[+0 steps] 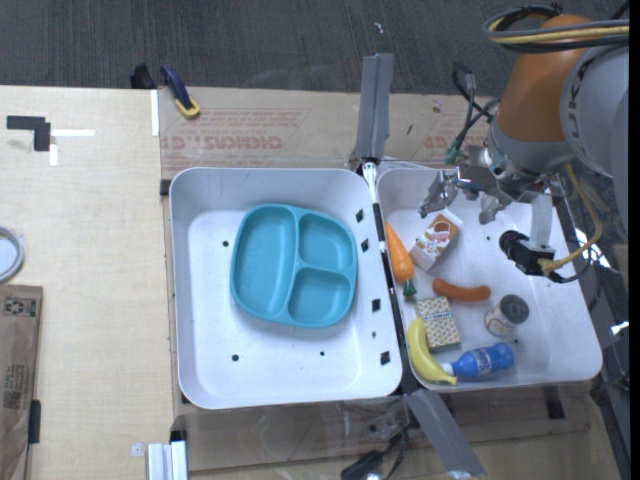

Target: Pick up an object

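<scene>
Gripper [462,196] hangs with fingers apart over the right bin [570,368], just above the small carton [437,241] (nothing between them yet), so a good pick means centring on the carton, clear of the carrot [399,255] beside it.

A blue divided tray [295,265] lies in the left bin [190,298].
</scene>
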Action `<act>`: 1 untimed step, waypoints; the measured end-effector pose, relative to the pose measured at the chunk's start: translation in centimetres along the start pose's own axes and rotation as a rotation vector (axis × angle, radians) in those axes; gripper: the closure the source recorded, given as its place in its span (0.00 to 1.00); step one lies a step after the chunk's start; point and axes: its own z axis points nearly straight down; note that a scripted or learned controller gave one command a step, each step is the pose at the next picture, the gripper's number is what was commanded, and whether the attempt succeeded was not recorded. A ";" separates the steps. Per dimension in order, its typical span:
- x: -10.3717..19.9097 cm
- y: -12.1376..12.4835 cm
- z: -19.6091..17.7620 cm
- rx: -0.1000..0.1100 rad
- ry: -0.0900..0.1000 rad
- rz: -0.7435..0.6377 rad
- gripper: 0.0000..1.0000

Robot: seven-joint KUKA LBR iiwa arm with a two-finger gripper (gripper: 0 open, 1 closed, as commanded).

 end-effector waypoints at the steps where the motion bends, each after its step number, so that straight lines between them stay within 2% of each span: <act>1: -3.1 -0.7 7.7 -0.025 0.006 0.082 0.00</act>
